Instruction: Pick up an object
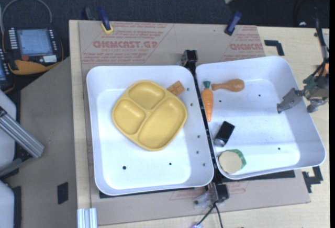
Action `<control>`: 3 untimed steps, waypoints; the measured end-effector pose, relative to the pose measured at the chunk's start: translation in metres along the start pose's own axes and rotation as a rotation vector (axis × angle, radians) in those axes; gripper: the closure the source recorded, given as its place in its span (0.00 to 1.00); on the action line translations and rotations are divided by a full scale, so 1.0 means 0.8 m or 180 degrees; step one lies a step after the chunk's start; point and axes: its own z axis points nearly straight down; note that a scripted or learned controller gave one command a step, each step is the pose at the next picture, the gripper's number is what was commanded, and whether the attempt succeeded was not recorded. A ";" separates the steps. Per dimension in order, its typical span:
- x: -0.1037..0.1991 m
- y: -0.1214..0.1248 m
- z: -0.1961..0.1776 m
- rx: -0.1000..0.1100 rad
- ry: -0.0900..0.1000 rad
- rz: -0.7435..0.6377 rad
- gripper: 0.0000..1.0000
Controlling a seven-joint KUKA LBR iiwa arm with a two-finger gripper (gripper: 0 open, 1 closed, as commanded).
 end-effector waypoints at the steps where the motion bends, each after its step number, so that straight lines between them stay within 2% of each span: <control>1: 0.001 0.003 -0.008 -0.0039 -0.0011 -0.0013 0.00; 3: 0.010 0.012 0.117 -0.0019 -0.0001 -0.0012 0.00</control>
